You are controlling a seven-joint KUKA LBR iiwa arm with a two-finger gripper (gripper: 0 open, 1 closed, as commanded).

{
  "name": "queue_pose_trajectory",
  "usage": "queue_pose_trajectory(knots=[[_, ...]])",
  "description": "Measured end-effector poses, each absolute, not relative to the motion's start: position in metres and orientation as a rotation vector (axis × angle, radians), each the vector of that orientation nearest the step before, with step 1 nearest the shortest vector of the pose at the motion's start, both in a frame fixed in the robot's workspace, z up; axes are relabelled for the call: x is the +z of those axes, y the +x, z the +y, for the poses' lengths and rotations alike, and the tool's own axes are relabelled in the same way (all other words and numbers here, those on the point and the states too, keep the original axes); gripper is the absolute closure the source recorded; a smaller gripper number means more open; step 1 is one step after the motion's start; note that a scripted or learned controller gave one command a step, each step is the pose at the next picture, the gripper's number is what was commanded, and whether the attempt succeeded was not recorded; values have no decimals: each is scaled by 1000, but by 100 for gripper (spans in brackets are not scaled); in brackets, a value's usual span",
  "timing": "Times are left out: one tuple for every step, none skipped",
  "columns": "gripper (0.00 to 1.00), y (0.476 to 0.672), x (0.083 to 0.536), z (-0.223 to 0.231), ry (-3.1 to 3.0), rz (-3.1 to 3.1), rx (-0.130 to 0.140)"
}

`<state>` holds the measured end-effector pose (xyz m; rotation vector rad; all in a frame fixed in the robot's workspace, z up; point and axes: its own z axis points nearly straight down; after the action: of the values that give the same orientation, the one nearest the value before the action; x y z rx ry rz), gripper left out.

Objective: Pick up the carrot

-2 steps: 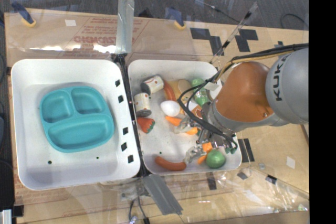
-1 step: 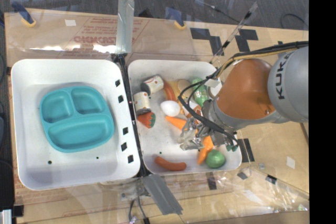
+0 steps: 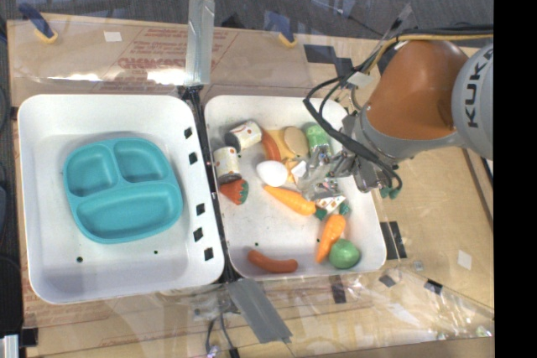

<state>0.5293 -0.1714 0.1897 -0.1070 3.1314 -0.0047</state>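
A red sausage-shaped toy [image 3: 272, 262] lies by the near edge of the right white bin [image 3: 252, 109]. The left white bin [image 3: 33, 180] carries a teal divided plastic plate [image 3: 123, 188]. An orange toy carrot [image 3: 289, 199] lies mid-bin, another [image 3: 331, 236] toward the near right corner beside a green round toy [image 3: 344, 254]. The metal two-finger gripper [image 3: 317, 180] hangs just above the first carrot; whether it grasps anything, I cannot tell.

Camera: I watch from above, tilted.
Framing: both bins [image 3: 109, 117] visible, moderately close.
Arm [image 3: 419, 92]: enters at 3 o'clock.
Bench [image 3: 252, 46]: far edge at 12 o'clock.

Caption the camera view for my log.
Pincer hovers above carrot in the right bin; teal tray in left bin.
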Motion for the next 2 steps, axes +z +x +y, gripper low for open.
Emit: queue_pose_trajectory(knots=[[0, 528, 187, -171, -107, 3137, -2], [0, 497, 92, -178, -34, 3139, -1]])
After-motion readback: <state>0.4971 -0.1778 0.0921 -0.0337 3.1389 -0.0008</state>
